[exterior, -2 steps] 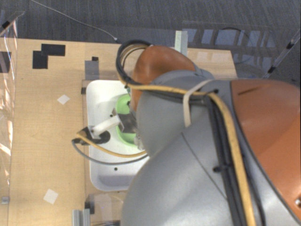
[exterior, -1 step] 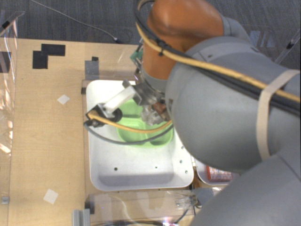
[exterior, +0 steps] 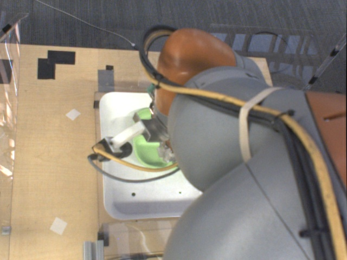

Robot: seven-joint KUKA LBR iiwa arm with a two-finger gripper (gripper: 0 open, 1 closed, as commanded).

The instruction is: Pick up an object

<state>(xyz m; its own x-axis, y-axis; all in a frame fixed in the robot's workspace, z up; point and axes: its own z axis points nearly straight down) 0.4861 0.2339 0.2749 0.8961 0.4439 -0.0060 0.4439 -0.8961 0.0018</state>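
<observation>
The grey arm (exterior: 255,167) covers most of the bench's right side, its bulk lying over the right part of the white bin (exterior: 116,188) and everything beyond it. An orange band (exterior: 192,53) caps the arm near the bench's far edge, with black cables (exterior: 149,58) looping round it, and a yellow hose (exterior: 217,99) strapped along the grey shell. The wooden bench (exterior: 49,161) shows bare along its left side, marked with black patches (exterior: 54,64) near the far left corner and two pale square tags (exterior: 72,114).

Within the bin, against its far right portion, lies a bright green object (exterior: 145,148), curved like a small bowl or cup, though its exact shape is hard to make out. The gripper (exterior: 157,137) is down inside the bin right at this green thing, its dark and metallic parts pressed close over the object's right side. Whether the fingers are spread or closed I cannot tell, as the wrist hides them. A white bracket (exterior: 124,136) juts leftward from the gripper, ending beside a dark cable loop (exterior: 111,151) near the bin's left wall.
</observation>
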